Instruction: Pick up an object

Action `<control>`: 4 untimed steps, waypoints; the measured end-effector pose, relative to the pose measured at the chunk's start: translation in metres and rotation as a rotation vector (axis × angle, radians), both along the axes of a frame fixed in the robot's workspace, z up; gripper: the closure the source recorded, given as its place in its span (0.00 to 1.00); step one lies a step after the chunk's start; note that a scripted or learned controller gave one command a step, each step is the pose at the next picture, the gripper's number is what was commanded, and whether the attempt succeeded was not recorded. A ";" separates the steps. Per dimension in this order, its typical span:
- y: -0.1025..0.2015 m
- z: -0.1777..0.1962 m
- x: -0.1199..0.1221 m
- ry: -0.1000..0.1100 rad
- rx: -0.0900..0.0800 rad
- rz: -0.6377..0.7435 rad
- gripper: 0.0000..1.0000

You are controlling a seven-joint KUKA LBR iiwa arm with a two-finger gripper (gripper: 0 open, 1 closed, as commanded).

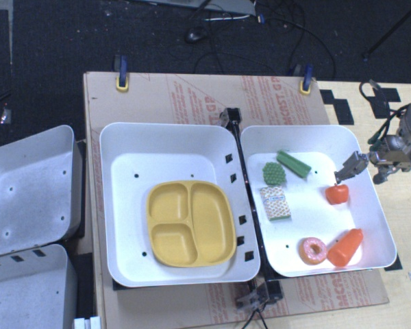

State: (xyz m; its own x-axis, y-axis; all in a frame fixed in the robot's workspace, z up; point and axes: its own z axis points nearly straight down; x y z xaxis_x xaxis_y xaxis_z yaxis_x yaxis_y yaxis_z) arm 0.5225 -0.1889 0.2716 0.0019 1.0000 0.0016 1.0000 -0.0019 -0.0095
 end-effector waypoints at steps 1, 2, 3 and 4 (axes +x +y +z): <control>0.000 0.005 0.002 -0.009 -0.002 0.003 0.00; 0.007 -0.040 0.005 -0.005 -0.001 0.002 0.00; 0.013 -0.104 0.004 -0.003 0.000 0.001 0.00; 0.020 -0.155 0.011 -0.005 0.000 0.003 0.00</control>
